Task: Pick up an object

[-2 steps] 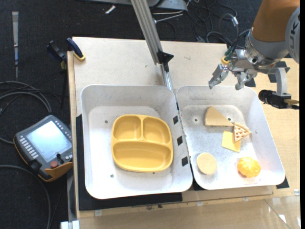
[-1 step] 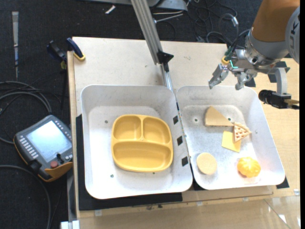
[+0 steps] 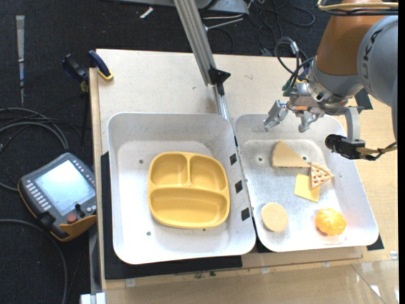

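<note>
My gripper (image 3: pixel 290 120) hangs over the far edge of the right bin (image 3: pixel 364 198), its two fingers spread apart with nothing between them. Just below it in the bin lies a tan bread wedge (image 3: pixel 288 156). Further toward the front lie a yellow cheese slice (image 3: pixel 305 188), a small waffle-patterned triangle (image 3: pixel 320 175), a round tan cracker (image 3: pixel 274 217) and an orange fruit (image 3: pixel 330 221). The gripper touches none of them.
The left bin (image 3: pixel 123 163) holds a yellow divided plate (image 3: pixel 188 189). A slanted metal pole (image 3: pixel 196 33) crosses above the bins' far side. A teach pendant (image 3: pixel 57 195) and cables lie on the floor at left. A blue and yellow clamp (image 3: pixel 98 65) sits at the bench's far left corner.
</note>
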### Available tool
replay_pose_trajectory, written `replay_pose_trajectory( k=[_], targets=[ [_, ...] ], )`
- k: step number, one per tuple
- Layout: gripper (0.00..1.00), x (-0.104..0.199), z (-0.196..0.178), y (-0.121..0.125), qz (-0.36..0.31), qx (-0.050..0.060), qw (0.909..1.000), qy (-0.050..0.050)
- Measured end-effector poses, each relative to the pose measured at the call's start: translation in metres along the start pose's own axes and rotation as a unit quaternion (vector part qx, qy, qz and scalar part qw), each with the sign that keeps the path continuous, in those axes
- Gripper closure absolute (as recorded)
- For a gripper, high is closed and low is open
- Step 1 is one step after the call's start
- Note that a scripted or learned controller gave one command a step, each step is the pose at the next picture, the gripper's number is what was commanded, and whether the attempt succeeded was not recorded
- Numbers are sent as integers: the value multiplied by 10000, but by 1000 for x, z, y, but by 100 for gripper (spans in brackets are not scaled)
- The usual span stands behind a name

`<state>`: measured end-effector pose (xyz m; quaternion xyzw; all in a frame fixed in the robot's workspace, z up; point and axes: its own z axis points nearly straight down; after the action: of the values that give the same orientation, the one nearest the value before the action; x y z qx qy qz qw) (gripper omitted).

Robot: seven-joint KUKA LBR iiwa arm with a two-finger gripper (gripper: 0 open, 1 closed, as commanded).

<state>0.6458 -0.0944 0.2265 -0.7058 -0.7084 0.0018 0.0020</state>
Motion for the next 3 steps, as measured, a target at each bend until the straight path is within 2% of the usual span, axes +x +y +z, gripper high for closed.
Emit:
replay_pose_trajectory(
  k=[2,3],
  targets=[
    [0,-10,118,3,23,-16,10000,-6],
    [100,-9,105,5,22,-40,10000,-5]
  ],
)
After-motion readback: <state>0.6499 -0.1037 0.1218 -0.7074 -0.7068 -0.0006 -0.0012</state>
